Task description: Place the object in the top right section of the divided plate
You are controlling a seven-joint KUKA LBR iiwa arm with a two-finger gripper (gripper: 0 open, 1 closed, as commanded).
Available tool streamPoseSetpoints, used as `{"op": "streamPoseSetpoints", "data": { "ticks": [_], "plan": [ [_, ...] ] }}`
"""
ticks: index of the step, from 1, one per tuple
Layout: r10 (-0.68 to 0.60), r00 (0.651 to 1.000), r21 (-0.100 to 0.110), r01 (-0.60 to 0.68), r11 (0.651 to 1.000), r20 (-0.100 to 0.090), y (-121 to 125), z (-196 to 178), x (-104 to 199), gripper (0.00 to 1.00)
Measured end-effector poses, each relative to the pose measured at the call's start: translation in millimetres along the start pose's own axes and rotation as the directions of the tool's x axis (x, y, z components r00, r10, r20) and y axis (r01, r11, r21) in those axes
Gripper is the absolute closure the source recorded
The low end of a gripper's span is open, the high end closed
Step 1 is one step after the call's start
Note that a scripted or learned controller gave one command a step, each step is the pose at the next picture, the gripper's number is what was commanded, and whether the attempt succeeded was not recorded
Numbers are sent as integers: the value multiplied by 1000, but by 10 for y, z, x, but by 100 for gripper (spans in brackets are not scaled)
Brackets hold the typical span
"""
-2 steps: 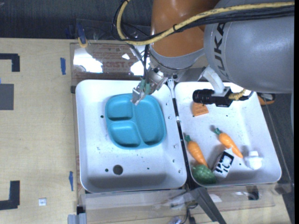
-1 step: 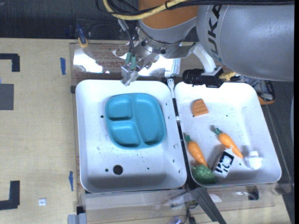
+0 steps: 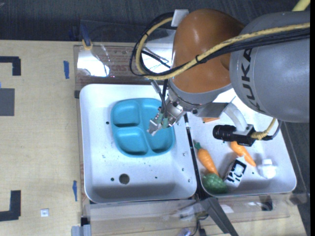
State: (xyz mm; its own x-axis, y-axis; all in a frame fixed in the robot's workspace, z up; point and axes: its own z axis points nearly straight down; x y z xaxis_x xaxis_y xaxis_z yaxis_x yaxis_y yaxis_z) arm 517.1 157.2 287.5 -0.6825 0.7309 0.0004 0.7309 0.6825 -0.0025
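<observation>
The gripper (image 3: pixel 158 124) hangs low over the blue divided plate (image 3: pixel 129 131), its tip above the plate's right side, about where the upper right and lower right sections meet. Whether it is apart, together or clamped on anything cannot be told from this view; no object can be made out at its tip, and no object is seen lying in any section of the plate. The plate sits in the left bin (image 3: pixel 93 146), toward its upper middle. The right bin (image 3: pixel 288 173) holds the loose items: a carrot (image 3: pixel 207 160) near its left wall, a green vegetable (image 3: pixel 214 183) just below it, a second carrot (image 3: pixel 243 152) farther right, a black-and-white tagged block (image 3: pixel 236 171) between them, and a small white piece (image 3: pixel 267 169) at the far right. Judgement: the step in hand is the placing stage over the plate, though a carried object cannot be confirmed. The next move calls for shifting slightly toward the upper right section, well inside its dividers, before any release.
</observation>
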Motion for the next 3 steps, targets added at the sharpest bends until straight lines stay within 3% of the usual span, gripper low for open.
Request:
{"op": "streamPoseSetpoints", "data": {
  "ticks": [1, 2, 3],
  "plan": [
    [-160, 987, -2, 160, 987, 1, -641, 10, -240, 100],
    [-307, 952, -6, 307, 952, 3, 272, 171, 32, 100],
    [-361, 932, -9, 361, 932, 7, 127, -536, 392, 100]
  ]
}}
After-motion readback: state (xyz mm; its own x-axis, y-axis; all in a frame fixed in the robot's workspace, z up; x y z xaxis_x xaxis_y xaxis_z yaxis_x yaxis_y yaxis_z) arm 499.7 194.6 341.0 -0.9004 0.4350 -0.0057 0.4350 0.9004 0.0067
